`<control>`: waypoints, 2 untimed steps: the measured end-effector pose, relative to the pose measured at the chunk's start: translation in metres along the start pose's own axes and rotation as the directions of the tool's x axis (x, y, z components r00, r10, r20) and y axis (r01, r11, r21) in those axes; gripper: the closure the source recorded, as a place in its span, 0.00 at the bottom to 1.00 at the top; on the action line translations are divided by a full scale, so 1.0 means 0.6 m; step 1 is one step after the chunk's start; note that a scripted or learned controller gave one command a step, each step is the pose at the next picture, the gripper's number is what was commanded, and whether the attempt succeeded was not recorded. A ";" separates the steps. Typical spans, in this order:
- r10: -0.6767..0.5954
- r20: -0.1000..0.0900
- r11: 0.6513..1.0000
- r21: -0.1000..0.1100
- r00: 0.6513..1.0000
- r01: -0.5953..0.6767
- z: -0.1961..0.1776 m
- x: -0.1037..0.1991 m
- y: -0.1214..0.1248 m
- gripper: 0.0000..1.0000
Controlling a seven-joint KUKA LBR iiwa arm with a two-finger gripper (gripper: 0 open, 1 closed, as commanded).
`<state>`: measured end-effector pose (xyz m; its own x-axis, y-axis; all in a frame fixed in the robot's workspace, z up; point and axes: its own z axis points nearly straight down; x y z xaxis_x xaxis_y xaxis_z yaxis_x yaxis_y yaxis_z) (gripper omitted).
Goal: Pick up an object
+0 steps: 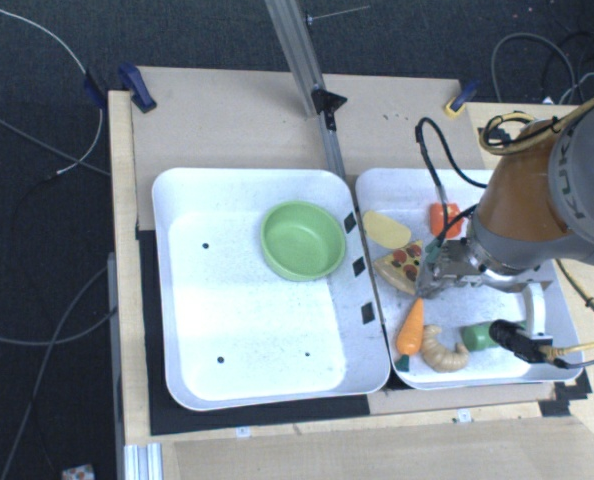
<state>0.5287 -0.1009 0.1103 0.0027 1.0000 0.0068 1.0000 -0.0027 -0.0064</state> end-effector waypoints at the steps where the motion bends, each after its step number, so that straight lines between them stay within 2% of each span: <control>1: -0.004 0.007 1.000 -0.013 1.000 0.004 -0.075 0.001 0.002 1.00; 2: -0.003 0.005 1.000 -0.015 1.000 0.003 -0.184 -0.003 0.014 1.00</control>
<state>0.5379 -0.1033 0.2209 -0.0007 1.0000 0.0015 1.0000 0.0007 0.0090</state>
